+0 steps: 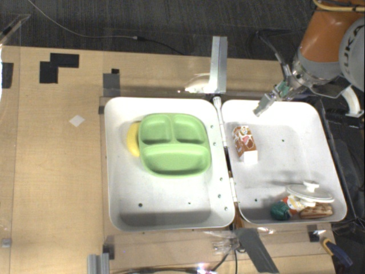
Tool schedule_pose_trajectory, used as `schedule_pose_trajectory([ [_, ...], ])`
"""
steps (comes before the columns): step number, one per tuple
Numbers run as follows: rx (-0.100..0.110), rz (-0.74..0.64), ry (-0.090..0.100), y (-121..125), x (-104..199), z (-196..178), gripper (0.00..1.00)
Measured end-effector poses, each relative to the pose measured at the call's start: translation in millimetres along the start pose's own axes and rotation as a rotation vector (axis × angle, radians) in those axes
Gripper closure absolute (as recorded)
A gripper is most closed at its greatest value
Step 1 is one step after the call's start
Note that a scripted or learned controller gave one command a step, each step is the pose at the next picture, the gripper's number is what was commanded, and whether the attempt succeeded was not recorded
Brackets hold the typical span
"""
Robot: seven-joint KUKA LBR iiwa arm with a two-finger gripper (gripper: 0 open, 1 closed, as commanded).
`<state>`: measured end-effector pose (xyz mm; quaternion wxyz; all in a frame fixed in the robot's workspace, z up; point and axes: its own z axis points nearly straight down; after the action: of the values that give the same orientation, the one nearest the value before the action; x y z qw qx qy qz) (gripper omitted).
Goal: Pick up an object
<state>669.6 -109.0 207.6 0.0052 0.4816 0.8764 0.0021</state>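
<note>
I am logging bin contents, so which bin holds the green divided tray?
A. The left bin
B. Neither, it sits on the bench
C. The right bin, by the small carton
A: the green tray lies inside the left bin, while the small carton is in the right bin.

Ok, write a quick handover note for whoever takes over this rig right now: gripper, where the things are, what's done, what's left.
Gripper: up over the back edge of the right bin, nothing seen in it.
Right bin: small red-and-white carton near the divider; a clutter pile with a teal object at the front.
Left bin: green divided tray lying over a yellow object.
Done: nothing picked up.
Left: choose an object, descend, grasp, lift. The carton looks the easiest, standing apart.
</note>
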Motion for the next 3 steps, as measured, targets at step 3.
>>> schedule_pose_trajectory([
  [3,0.004,0.361,0.002,21.6,33.1,20.1,0.00],
])
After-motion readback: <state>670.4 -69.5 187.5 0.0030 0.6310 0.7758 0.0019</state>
